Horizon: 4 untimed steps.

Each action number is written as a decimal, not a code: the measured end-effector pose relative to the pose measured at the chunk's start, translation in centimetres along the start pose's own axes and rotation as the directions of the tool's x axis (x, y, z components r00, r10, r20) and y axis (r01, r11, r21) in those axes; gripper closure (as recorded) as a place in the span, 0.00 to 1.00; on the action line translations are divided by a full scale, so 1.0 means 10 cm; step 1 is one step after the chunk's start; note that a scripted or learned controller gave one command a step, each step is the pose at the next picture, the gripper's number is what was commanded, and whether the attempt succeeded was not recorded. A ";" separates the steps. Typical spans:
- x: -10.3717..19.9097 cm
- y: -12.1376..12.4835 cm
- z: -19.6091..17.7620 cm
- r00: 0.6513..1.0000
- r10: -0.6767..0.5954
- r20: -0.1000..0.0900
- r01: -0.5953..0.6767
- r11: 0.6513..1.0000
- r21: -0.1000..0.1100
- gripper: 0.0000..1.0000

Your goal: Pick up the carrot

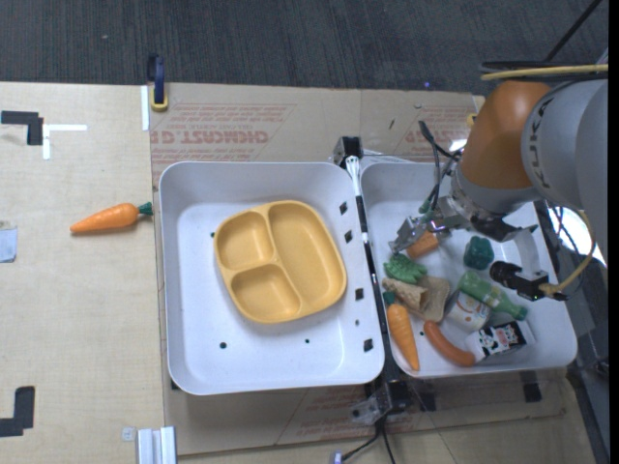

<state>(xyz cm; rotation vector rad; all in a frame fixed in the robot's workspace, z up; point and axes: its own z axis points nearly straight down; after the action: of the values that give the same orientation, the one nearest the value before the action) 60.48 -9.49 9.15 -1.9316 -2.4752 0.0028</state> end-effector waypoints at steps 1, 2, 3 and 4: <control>-0.02 0.00 -0.09 1.000 0.006 0.002 -0.006 1.000 -0.002 1.00; -0.12 0.15 0.00 0.926 0.378 0.002 -0.378 0.926 -0.003 1.00; 0.01 -0.12 0.00 0.811 0.584 0.000 -0.584 0.811 0.002 1.00; 0.00 -0.12 -0.09 0.813 0.582 0.001 -0.582 0.813 0.004 1.00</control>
<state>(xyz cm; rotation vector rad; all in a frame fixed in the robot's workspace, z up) 59.31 -9.76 10.04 -2.5943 -1.7649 0.0076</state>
